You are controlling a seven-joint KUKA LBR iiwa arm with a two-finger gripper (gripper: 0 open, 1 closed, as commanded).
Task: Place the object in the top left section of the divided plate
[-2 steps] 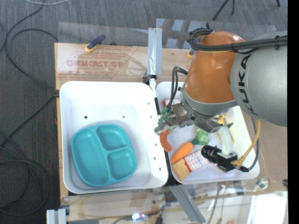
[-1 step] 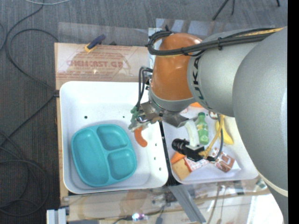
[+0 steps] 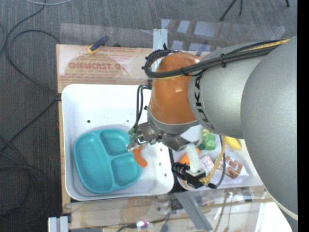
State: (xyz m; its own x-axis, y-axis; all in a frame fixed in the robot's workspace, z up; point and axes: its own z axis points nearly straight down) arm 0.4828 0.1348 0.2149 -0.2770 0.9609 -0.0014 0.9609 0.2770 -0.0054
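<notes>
Orange object (image 3: pixel 139 157) sits at the right rim of the divided plate (image 3: pixel 91 166) in the left bin (image 3: pixel 96 100), under the tool (image 3: pixel 135 141). Can't tell tool state. Plate sections look bare, so placement not done imo.

Grey arm (image 3: pixel 251 100), orange band (image 3: pixel 171 91), black cables, apparently lettered.

Looks like a robotics lab. Big KUKA arm (image 3: pixel 241 95) over white bins (image 3: pixel 96 100), loose cables (image 3: pixel 29 37) across grey carpet (image 3: pixel 96 6).
</notes>
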